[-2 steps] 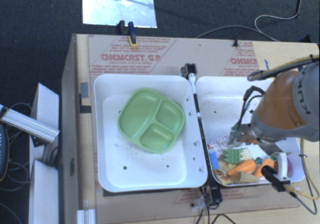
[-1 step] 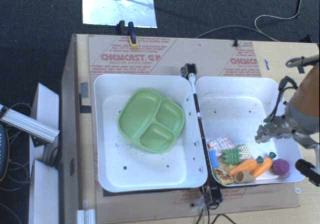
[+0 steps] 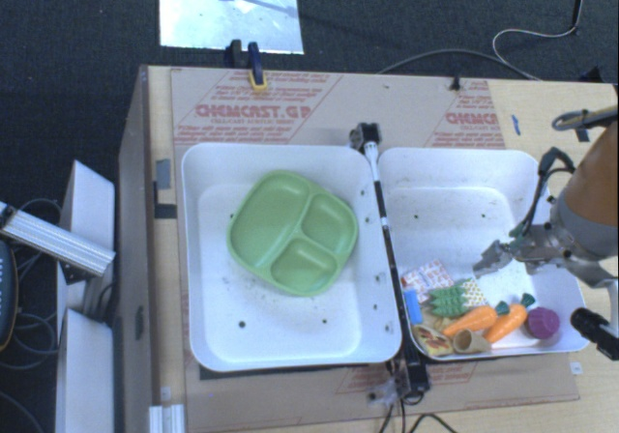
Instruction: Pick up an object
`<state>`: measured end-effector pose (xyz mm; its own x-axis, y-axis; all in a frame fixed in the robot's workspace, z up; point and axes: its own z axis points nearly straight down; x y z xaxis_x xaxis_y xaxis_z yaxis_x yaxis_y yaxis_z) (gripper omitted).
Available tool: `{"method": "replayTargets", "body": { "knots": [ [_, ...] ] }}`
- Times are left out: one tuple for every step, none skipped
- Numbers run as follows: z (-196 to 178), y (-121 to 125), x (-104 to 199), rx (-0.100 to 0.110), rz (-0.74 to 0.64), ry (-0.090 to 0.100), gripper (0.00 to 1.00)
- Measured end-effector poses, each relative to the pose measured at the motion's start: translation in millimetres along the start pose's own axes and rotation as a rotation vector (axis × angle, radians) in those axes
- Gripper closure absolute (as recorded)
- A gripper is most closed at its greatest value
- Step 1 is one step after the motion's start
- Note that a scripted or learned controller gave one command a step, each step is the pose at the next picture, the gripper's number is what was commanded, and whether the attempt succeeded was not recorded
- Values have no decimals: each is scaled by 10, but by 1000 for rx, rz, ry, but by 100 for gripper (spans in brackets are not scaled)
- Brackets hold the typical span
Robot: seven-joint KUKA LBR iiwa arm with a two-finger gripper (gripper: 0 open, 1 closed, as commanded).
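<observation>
Several small toys lie heaped in the front corner of the right bin point(image 3: 455, 199): two orange carrots point(image 3: 471, 320), a purple piece point(image 3: 543, 323), a green leafy piece point(image 3: 452, 301), a red-and-white packet point(image 3: 426, 278), a blue piece point(image 3: 413, 306) and a tan roll point(image 3: 471, 342). My gripper point(image 3: 493, 258) reaches in from the right and hangs over the right bin, just behind and above the heap, close to the green piece. I see nothing held in it.
A light green divided plate point(image 3: 293, 231) lies in the left bin point(image 3: 208, 325). A dark divider rail point(image 3: 379, 199) runs between the two bins. Cables trail across the dark floor behind the bench.
</observation>
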<state>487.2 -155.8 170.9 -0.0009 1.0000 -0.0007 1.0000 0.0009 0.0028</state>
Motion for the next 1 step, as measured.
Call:
{"method": "replayTargets", "body": {
  "knots": [
    [837, 16, 405, -5, -2, 0, 0]
  ]
}}
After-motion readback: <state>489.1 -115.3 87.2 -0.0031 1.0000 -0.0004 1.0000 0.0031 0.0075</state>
